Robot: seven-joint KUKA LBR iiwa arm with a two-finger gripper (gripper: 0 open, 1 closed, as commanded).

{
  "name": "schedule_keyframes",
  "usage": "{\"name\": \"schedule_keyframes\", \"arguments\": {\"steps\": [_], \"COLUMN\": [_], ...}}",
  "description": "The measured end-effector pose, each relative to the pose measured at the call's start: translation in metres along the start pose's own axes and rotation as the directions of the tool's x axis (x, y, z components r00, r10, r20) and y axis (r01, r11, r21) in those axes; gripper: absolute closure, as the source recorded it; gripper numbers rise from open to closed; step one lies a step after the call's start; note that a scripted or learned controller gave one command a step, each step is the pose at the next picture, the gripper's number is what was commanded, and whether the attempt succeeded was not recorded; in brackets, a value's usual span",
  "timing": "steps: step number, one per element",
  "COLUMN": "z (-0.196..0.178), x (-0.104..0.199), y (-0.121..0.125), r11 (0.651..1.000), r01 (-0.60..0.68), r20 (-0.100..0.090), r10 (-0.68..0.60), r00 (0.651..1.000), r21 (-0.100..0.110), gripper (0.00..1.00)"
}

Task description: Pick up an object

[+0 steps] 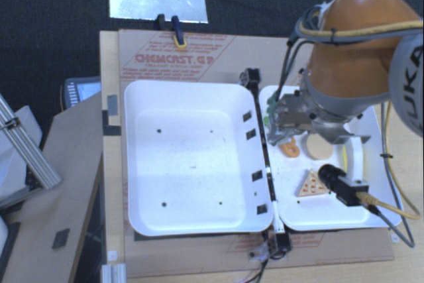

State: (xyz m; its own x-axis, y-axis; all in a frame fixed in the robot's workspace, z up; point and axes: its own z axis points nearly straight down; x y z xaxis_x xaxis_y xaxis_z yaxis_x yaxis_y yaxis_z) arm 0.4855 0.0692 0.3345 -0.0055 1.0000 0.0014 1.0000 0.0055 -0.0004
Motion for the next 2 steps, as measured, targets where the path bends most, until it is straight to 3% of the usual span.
{"name": "schedule_keyframes", "arguments": {"steps": [1, 2], "z": [-0.141, -0.164], "x": [0.013, 0.071], "y": [0.002, 0.029], "r11": [1.000, 1.000], "r01": [0.000, 0.004], "r20": [-0.003, -0.001], "r10": [0.000, -0.004], "r00": [1.000, 1.000], "r21": [-0.019, -0.007], "gripper": [1.00, 1.00]}}
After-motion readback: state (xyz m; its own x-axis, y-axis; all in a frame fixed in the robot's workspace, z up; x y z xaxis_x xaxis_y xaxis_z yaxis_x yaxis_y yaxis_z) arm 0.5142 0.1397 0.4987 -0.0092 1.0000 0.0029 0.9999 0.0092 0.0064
